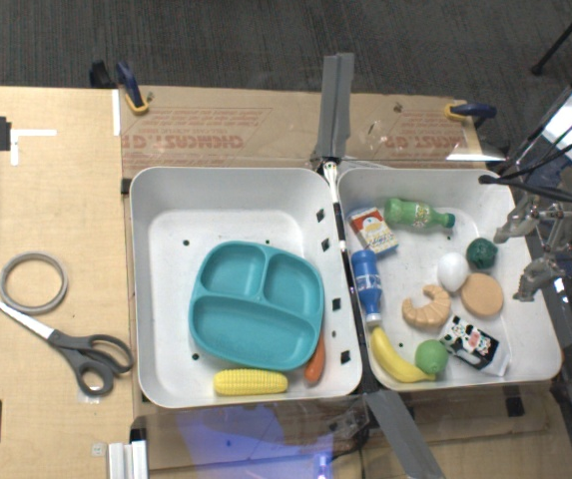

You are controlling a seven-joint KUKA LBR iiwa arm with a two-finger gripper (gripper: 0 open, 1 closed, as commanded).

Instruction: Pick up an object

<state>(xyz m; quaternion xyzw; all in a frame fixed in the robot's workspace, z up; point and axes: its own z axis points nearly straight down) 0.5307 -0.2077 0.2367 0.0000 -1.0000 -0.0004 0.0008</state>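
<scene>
From where the camera looked down on the desk [56, 168], the right bin [525, 367] served as my landmark, and nearly everything worth picking lay inside it. Along its left wall a blue bottle [366, 283] lay lengthwise, running from the far side toward the near side, with a small red-and-white carton [373, 231] just beyond it and a green bottle [418, 215] lying crosswise at the bin's far end. Toward the middle sat a croissant [427, 306], a white egg [452, 269] and a round tan disc [482, 294]; a dark green ball [482, 253] rested nearer the bin's right wall. At the near edge lay a banana [395, 359], a lime-green ball [431, 356] and a black-and-white carton [469, 342]. The hand [537, 247] hung at the bin's right rim, above the wall, holding nothing; whether it was released or clenched I could not tell. The dark green ball and the tan disc lay just to the left of it, closest of all, so I judged a short reach leftward and downward would meet them first. Left of the right bin, the other bin [156, 297] held a teal tray [258, 305], a corn cob [251, 381] and a carrot [314, 363], well apart from the hand. Scissors [71, 345] and a tape roll [33, 281] lay on the desk further left.
</scene>
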